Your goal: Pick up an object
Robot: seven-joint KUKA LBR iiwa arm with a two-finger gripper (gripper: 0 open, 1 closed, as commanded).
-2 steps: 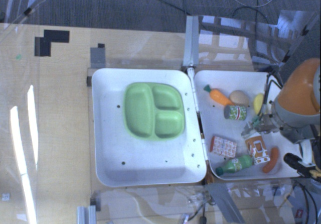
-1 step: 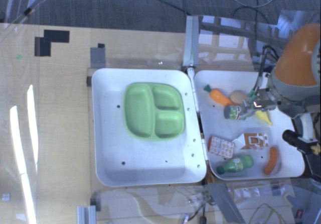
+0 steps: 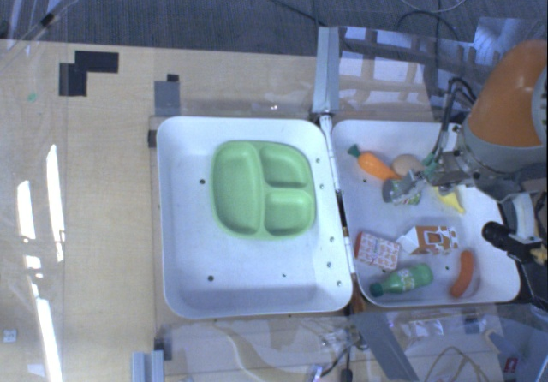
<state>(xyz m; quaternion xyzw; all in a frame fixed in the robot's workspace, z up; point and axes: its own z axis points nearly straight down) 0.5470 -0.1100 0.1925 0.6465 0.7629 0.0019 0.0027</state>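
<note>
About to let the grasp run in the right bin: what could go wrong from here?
1. Crowding: the gripper sits low among the carrot, a beige egg-like item and a yellow piece, so it may nudge or pinch the wrong one.
2. Whether anything is between its fingers cannot be seen, so a lift may come up empty.
</note>
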